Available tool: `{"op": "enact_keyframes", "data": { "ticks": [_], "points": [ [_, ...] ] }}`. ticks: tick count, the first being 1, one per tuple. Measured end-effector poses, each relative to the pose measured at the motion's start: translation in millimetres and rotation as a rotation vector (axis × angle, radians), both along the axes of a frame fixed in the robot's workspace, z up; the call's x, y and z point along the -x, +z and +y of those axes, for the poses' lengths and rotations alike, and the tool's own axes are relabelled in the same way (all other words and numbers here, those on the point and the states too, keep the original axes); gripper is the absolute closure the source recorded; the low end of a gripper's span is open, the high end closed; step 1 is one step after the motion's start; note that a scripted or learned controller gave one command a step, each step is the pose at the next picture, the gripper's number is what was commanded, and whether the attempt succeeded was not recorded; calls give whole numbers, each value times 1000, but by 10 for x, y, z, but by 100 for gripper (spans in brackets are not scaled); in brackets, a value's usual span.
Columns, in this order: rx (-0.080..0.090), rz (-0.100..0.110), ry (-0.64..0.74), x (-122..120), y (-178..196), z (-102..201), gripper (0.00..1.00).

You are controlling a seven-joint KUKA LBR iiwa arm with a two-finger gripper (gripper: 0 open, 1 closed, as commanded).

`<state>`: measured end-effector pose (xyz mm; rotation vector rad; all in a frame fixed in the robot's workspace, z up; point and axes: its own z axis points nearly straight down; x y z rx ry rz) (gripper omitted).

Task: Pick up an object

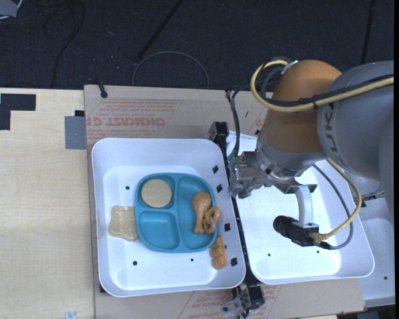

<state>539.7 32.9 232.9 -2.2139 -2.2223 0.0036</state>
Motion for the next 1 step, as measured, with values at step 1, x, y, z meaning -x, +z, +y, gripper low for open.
{"op": "enact_keyframes", "data": {
  "ticks": [1],
  "points": [
    [0, -1, 1, 31, 28, 450, 100]
  ]
}}
